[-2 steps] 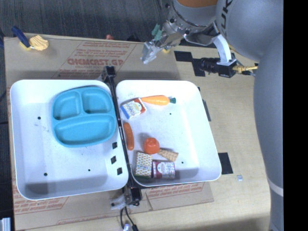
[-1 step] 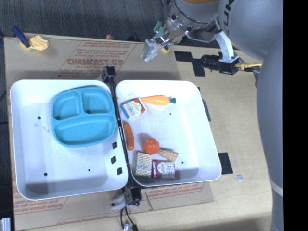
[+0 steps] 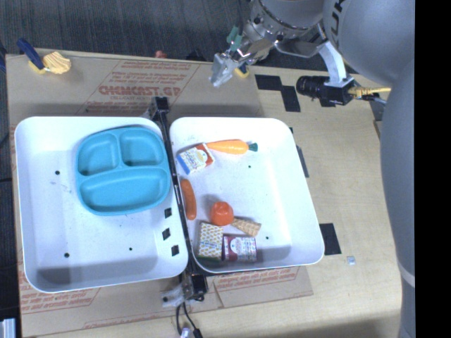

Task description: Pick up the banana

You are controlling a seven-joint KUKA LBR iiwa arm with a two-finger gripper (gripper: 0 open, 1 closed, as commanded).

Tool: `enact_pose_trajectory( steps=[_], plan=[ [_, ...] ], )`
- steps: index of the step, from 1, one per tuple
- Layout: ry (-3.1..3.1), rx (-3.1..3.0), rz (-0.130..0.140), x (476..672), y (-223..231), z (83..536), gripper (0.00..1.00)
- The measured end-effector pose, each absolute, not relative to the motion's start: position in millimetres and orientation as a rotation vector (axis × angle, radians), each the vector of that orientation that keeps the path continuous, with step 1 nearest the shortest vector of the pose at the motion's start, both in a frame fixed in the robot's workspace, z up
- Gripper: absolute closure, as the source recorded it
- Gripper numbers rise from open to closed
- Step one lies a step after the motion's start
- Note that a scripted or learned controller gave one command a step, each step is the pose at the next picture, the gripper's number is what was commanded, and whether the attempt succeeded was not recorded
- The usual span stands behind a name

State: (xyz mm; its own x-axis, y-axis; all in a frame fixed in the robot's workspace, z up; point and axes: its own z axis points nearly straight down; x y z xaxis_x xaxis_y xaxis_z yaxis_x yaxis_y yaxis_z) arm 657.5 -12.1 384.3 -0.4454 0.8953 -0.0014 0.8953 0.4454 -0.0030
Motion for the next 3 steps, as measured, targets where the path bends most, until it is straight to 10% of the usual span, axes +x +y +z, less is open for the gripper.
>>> enact_pose_trajectory(
  steps=[1,2,3],
  plan=[
    [-2.917,-1.163,0.004,656.4,-80,296,1.00],
    [-2.920,-1.159,0.004,657.1,-79,307,1.00],
    [-2.984,-0.967,0.002,635.5,72,190,1.00]
  ],
)
